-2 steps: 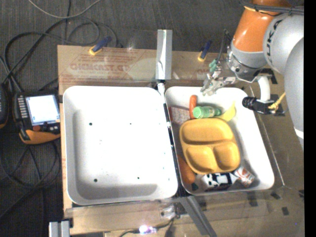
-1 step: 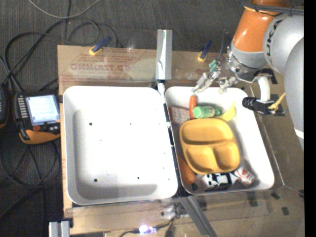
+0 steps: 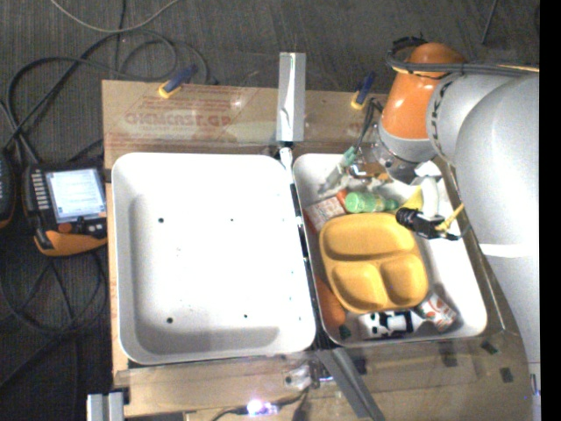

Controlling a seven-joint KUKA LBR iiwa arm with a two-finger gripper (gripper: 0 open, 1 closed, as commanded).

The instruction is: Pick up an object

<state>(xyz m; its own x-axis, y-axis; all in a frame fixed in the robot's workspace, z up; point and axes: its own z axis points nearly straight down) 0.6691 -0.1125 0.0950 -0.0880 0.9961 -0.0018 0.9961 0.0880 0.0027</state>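
The bench carries 2 shallow white plastic bins side by side. The left white bin (image 3: 140,178) shows a bare floor with a few dark specks. The right white bin (image 3: 478,310) holds a cluster of objects.

The largest is a yellow plastic tray with divided compartments (image 3: 372,261), lying tilted across the bin's centre. A green cylindrical bottle (image 3: 368,203) lies on its side just beyond the tray's far edge. A black-and-white patterned item (image 3: 388,323) sits at the tray's near edge, beside a small red-and-white packet (image 3: 438,310).

The grey arm with the orange band (image 3: 412,112) reaches down over the far end of the right bin. The two-finger gripper (image 3: 364,167) sits among the clutter near the green bottle; whether it is spread or closed cannot be told.
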